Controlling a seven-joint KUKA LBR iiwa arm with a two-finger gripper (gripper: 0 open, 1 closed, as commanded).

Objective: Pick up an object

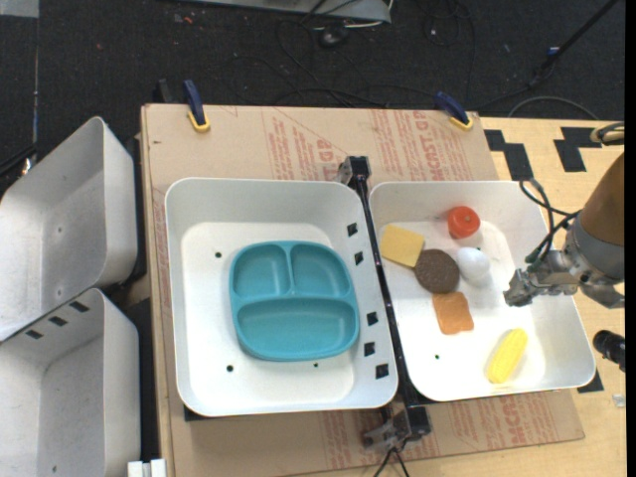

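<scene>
Bright, even overhead light; a fairly sharp picture with little shadow.

The two white bins (268,212) are lit almost to glare, their floors nearly blown out, and the blue tray (294,301) casts only a thin soft shadow. The dark floor (89,38) at the top is dim and grainy. The arm (604,229) at the right edge looks slightly soft.

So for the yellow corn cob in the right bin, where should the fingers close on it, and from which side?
Probably across the middle of the corn cob, coming straight down. It lies flat and slanted, lower left to upper right, so the gripper should close across its narrow width. It lies apart from the orange slice, but close to the right bin wall.
</scene>
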